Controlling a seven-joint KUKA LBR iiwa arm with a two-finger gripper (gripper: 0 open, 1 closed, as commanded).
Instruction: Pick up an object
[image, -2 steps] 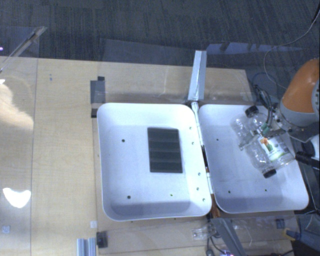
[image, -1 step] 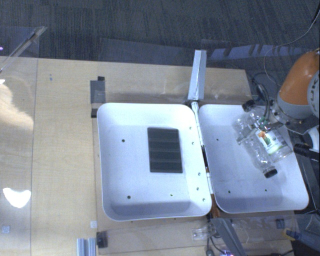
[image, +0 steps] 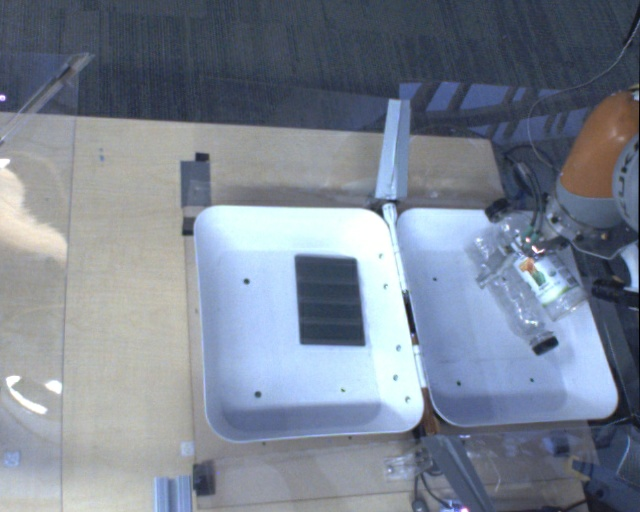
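A dark, ribbed rectangular block (image: 329, 300) lies flat in the middle of the left bin (image: 225, 330). My gripper (image: 522, 283) hangs over the upper right part of the right bin (image: 470, 380), well to the right of the block and apart from it. Its see-through body blurs into the white floor of the bin. A small green and orange part shows inside it, and a small black piece (image: 545, 344) sits at its lower end. I see nothing held in it.
The arm's orange band (image: 595, 150) and grey wrist stand over the right bin's far right corner. A raised divider (image: 405, 300) runs between the two bins. Cables and brackets lie along the bench's right and front edges.
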